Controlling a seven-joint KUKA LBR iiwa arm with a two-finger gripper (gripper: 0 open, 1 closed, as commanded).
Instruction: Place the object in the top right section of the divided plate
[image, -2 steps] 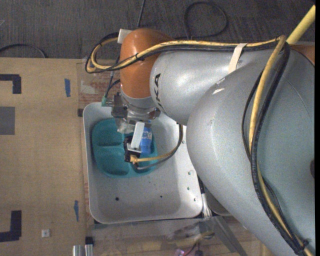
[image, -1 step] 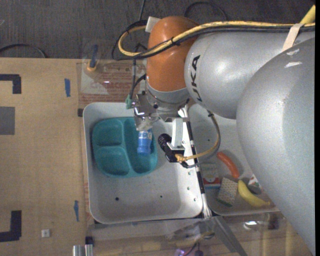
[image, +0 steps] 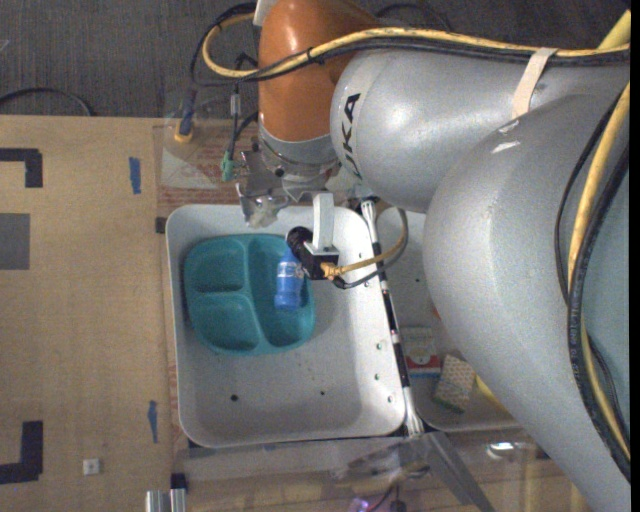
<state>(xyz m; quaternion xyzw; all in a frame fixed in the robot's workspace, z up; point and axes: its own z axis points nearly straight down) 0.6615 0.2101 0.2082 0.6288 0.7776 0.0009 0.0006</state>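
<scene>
**A:** What is going on here?

**B:** A grey robot arm (image: 450, 130) is reaching in from the right over a white bin (image: 300, 390), which is sitting on a tan tabletop (image: 80, 300). A teal divided plate (image: 225, 325) is lying in that bin. A small blue object (image: 288, 285), perhaps a little bottle, is lying on its side in the plate's upper right section, as this view is showing it.

**A:** Is the robot gripping it?

**B:** No. The gripper (image: 262, 210) is hovering by the bin's far rim, just past the plate's top edge, and the blue object is lying apart from it. I cannot tell whether the gripper is spread or pressed together, because it is blending into the pale bin wall.

**A:** So which step is in hand?

**B:** I am judging the placing as all but done. What is remaining is getting the arm clear. That is calling for a lift up and away, without brushing the plate's rim or rolling the object over a divider.

**A:** Anything hard to make out?

**B:** The arm is covering most of a second bin (image: 440, 415) on the right. A speckled thing (image: 455, 380) and a red thing (image: 425, 362) are peeking out there, and I cannot name either. The plate's dividers are looking faint, so I am reading the section edges cautiously.
</scene>
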